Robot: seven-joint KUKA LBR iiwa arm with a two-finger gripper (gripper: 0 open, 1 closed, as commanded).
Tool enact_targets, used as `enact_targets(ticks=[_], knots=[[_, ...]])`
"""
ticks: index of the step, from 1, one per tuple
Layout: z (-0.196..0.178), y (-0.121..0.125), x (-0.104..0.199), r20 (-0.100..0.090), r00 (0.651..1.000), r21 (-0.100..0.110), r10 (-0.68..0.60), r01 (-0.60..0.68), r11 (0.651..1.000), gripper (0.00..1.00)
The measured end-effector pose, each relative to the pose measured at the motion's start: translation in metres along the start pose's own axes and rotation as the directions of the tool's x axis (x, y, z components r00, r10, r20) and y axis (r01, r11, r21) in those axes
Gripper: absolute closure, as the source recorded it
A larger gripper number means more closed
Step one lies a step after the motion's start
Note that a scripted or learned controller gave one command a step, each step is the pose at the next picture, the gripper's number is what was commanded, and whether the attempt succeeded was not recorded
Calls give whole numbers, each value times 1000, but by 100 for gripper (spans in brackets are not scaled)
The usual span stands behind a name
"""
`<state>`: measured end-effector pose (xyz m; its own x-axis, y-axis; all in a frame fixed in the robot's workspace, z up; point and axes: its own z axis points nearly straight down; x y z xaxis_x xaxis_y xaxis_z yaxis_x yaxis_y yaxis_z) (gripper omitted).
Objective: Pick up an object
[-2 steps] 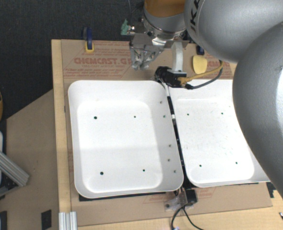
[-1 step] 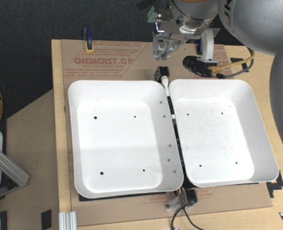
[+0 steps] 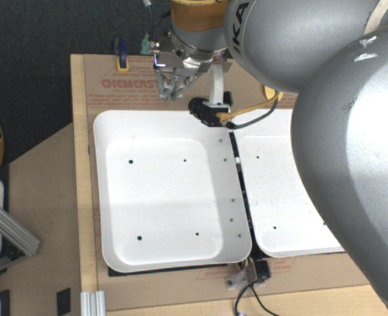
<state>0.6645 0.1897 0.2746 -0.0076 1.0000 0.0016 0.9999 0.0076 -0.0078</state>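
Observation:
My gripper (image 3: 171, 89) hangs under the orange wrist band, over the brown board just beyond the far rim of the left white bin (image 3: 104, 176). Nothing shows between or under its tips. The left bin's floor shows only small dark dots. The right white bin (image 3: 279, 189) lies beside it, and the grey arm hides most of its right part.
A brown board (image 3: 82, 110) with red lettering bears both bins. A blue and yellow clamp (image 3: 121, 54) sits on its far left edge. The bulky grey arm (image 3: 339, 110) covers the right side. A small connector (image 3: 254, 272) sits at the near edge between the bins.

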Motion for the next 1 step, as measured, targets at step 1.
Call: enact_targets(ticks=[1], knots=[[-60, 2, -47, 1, 1000, -15, 11, -11, 1000, 100]])
